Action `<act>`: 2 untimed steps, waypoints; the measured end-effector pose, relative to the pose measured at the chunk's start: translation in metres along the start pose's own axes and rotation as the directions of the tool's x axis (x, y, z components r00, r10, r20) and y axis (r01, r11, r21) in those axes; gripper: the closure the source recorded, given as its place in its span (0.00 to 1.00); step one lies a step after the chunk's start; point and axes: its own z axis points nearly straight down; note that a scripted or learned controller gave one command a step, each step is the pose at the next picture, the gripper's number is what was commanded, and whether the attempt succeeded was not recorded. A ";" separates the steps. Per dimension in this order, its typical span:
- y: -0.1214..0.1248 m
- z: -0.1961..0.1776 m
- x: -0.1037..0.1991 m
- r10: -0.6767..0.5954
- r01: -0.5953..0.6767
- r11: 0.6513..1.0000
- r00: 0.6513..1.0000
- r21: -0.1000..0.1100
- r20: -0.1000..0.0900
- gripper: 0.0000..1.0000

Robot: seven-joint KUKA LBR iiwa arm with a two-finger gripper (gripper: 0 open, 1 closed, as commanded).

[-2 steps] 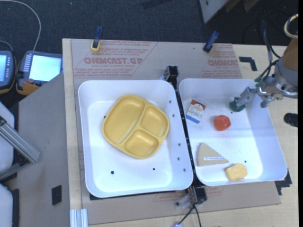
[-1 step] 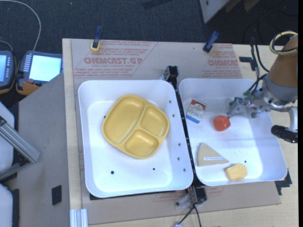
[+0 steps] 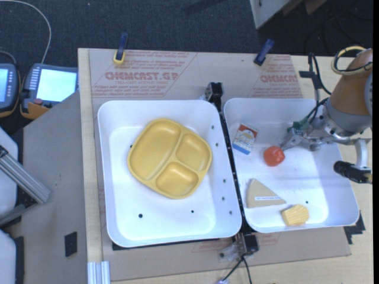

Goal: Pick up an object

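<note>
The hand (image 3: 294,136) hovers low in the right bin (image 3: 331,218), at right of frame; its state cannot be told; the red tomato-like ball (image 3: 273,155) lies just beside it, toward lower left; it looks the nearest pick.

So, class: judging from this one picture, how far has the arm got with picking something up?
Done: the gripper has reached into the right bin and sits beside the red ball. In hand: nothing visibly held. Left: gripping and lifting; the ball, small carton, cheese wedge and yellow piece all lie in the bin.
</note>
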 end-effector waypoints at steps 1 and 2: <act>0.001 -0.013 0.000 0.000 0.000 1.000 1.000 -0.005 0.002 1.00; 0.005 -0.074 -0.009 0.000 0.000 1.000 1.000 -0.013 0.005 1.00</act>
